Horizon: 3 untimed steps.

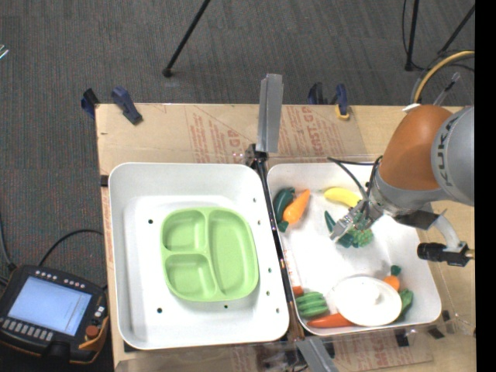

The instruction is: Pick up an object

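Dark green toy (359,238) lies in right bin (422,248), centre-right, directly under gripper (346,229). Fingers down at toy; whether apart or clamped on it cannot be told. Banana (342,196) just behind gripper. Carrot (296,206) and green vegetable (281,201) at bin's far left corner. White lid (367,300) at near side, vegetables around it. Left bin (132,208) holds green divided plate (209,254). Both bins on desk (178,134).
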{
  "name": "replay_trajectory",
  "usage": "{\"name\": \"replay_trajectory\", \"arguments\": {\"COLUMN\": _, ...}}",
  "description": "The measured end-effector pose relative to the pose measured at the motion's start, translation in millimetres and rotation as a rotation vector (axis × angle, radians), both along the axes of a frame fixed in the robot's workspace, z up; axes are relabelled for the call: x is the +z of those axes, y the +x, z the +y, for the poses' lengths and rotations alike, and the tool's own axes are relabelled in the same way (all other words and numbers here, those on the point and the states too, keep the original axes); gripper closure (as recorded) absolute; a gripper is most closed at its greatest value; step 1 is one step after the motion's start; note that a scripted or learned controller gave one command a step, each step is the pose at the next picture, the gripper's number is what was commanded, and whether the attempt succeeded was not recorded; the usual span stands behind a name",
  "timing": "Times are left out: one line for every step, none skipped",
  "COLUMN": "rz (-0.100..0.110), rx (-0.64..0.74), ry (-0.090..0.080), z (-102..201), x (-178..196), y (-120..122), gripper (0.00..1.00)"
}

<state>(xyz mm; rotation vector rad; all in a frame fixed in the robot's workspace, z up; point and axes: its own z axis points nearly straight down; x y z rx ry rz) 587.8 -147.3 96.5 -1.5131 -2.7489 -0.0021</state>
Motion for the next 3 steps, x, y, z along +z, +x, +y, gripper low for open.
{"name": "replay_trajectory", "arguments": {"rz": 0.001, "rx": 0.000, "ry": 0.000, "z": 0.0, "x": -0.5, "y": -0.3, "gripper": 0.00}}
{"name": "replay_trajectory", "arguments": {"rz": 0.001, "rx": -0.018, "ry": -0.001, "z": 49.2, "x": -10.2, "y": -13.6, "gripper": 0.00}}
{"name": "replay_trajectory", "arguments": {"rz": -0.003, "rx": 0.001, "ry": -0.002, "z": 58.5, "x": -9.0, "y": 49.7, "gripper": 0.00}}
